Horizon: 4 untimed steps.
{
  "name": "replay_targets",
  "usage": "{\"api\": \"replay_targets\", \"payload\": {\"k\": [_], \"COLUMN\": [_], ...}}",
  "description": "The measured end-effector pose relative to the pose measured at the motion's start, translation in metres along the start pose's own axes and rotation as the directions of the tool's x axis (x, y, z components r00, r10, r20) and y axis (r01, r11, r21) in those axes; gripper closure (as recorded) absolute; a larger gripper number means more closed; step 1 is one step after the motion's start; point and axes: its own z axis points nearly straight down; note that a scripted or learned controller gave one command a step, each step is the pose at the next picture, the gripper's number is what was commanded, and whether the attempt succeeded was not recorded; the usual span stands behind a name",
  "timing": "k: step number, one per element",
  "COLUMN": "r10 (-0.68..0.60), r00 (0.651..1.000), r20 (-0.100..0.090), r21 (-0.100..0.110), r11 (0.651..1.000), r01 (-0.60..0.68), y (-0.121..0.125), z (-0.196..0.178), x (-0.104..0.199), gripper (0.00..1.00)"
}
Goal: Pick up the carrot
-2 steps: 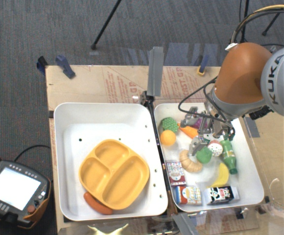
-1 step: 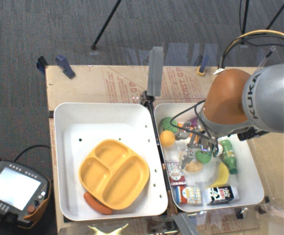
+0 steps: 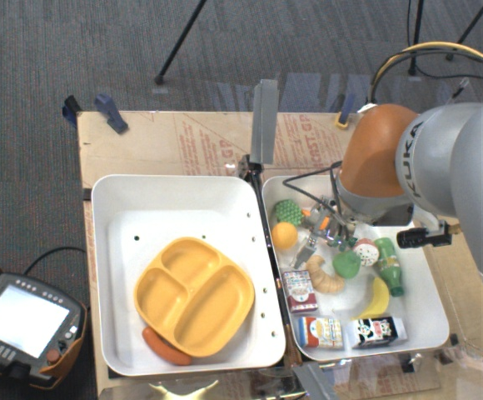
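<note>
In the right bin (image 3: 429, 307), my gripper (image 3: 323, 233) hangs low over the upper left part, below the orange band (image 3: 379, 152) of the arm. An orange piece that looks like the carrot (image 3: 320, 218) shows right at the gripper, mostly hidden by it. Whether it is held cannot be made out. A green leafy toy (image 3: 287, 211) and an orange fruit (image 3: 285, 236) lie just left of the gripper.
The right bin also holds a croissant (image 3: 326, 278), a green ball (image 3: 346, 264), a green bottle (image 3: 390, 267), a banana (image 3: 377, 297) and small cartons (image 3: 318, 332). The left bin (image 3: 125, 215) carries a yellow divided plate (image 3: 193, 294) with a sausage (image 3: 166, 347) beside it.
</note>
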Motion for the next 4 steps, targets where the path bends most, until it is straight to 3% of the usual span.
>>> {"api": "replay_targets", "payload": {"k": [1, 2, 3, 4], "r10": [0.548, 0.42, 0.413, 0.269], "r00": [0.837, 0.908, 0.911, 0.963], "r20": [-0.001, -0.002, 0.0, 0.003], "r21": [0.003, 0.004, 0.002, -0.004], "r11": [0.837, 0.908, 0.911, 0.963], "r01": [-0.548, -0.42, -0.413, -0.269], "y": [0.002, 0.012, 0.015, 0.016], "z": [-0.007, 0.001, -0.01, -0.103], "x": [-0.004, -0.033, -0.032, 0.033], "gripper": [0.0, 0.0, 1.0, 1.0]}}
